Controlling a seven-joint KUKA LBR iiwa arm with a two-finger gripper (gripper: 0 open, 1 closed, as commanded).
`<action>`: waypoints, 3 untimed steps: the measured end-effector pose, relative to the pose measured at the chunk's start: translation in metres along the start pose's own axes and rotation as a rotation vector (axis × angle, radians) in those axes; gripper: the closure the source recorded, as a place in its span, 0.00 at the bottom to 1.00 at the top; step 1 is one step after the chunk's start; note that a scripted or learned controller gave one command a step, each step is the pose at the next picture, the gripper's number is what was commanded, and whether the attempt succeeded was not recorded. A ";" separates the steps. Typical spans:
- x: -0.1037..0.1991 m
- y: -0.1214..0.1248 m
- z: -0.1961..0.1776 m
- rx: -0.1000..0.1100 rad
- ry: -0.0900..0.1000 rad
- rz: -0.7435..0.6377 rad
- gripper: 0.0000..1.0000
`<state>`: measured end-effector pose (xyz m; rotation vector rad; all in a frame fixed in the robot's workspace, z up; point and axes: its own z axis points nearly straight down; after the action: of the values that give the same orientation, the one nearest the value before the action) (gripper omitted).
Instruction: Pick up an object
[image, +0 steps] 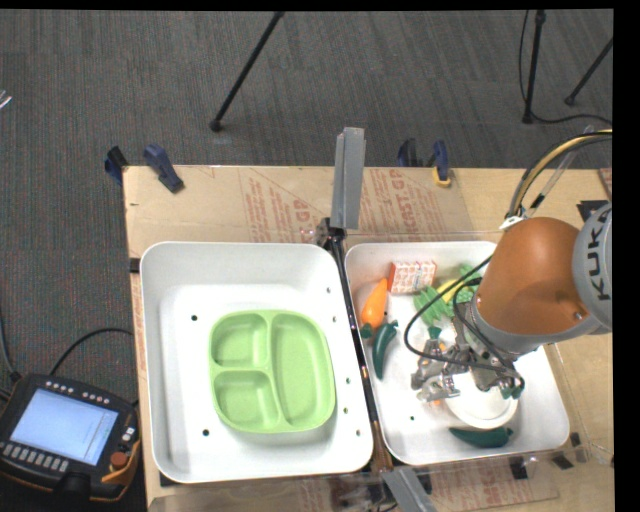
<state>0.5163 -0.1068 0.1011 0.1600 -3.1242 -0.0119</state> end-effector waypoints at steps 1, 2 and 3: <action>0.000 0.000 0.000 0.000 0.000 -0.001 0.00; -0.001 0.002 -0.006 -0.002 0.003 -0.008 1.00; -0.001 0.003 -0.006 -0.003 0.004 -0.010 0.00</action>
<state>0.5168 -0.1041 0.1068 0.1749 -3.1197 -0.0161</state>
